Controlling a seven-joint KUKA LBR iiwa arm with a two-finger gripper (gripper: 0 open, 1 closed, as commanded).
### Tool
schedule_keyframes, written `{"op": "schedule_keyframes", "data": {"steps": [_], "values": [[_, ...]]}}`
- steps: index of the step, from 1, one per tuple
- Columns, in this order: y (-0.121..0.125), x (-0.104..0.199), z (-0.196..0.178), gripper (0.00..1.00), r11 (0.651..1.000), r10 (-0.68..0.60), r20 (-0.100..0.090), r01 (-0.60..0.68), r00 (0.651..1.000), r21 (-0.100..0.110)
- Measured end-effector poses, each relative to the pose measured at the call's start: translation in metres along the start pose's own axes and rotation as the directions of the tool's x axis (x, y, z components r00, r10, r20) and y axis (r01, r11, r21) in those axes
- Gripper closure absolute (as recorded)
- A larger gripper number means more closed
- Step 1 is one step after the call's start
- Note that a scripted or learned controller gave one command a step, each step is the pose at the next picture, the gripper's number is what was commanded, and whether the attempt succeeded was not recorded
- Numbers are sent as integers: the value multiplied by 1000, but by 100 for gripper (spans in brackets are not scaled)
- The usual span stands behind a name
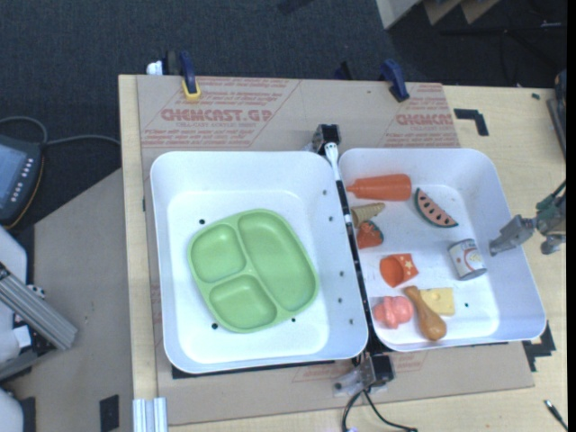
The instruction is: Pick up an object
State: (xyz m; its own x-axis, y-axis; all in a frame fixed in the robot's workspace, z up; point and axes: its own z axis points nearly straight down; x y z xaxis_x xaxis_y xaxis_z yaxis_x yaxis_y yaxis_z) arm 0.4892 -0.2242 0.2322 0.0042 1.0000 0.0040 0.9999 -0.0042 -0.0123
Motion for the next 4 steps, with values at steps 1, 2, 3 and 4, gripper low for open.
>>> {"op": "schedule_keyframes", "data": {"steps": [1, 2, 3, 4], "values": [[3, 1, -6, 0, 1000, -4, 4, 4, 1000, -12], [-6, 7, 47, 0, 1000, -4, 1, 4, 1000, -6], [-13, 11, 108, 0, 1000, -4, 0, 4, 1000, -5], [-10, 12, 146, 0, 1000, -5, -3, 5, 1000, -15]]}}
